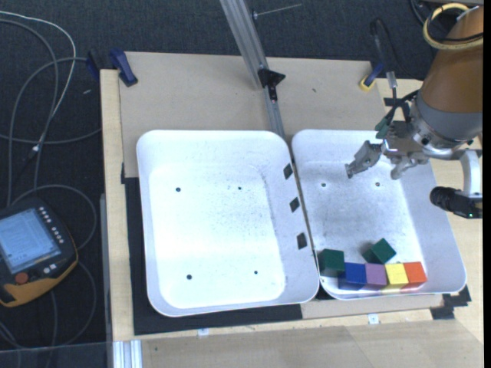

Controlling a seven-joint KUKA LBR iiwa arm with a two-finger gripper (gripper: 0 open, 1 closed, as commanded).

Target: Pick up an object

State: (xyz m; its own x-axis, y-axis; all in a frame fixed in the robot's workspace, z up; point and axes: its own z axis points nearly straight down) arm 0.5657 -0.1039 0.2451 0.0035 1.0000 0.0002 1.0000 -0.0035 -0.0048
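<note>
Looking down on the bench, I am seeing the arm [453, 75] coming in from the upper right of the frame, its upper part cut off by the top and right edges. The gripper [380, 162] is hanging over the upper part of the right bin [430, 205], fingers spread apart with nothing between them; one finger [360, 162] is pointing left and down, the other [403, 165] is sitting near the wrist. Whether the tips are touching the bin floor I cannot tell from this angle.

The blocks are lying in the lower part of the right bin, well apart from the gripper. Along the near wall a row is running left to right: a blue block [354, 273], a purple block [375, 274], a yellow block [395, 274] and an orange block [414, 272], each touching its neighbour. A dark green block [331, 261] is sitting just left of the blue one, and a second green block [381, 250] is lying tilted just above the row. The bin's near rim is hiding the lower faces of the row.

The left bin [153, 159] is lying beside it, its floor speckled. A metal pole [244, 29] is slanting down from the top edge to the gap between the bins. A pendant [31, 244] is resting at the lower left, partly cut off by the frame's left edge, with cables [46, 75] looping above it.
</note>
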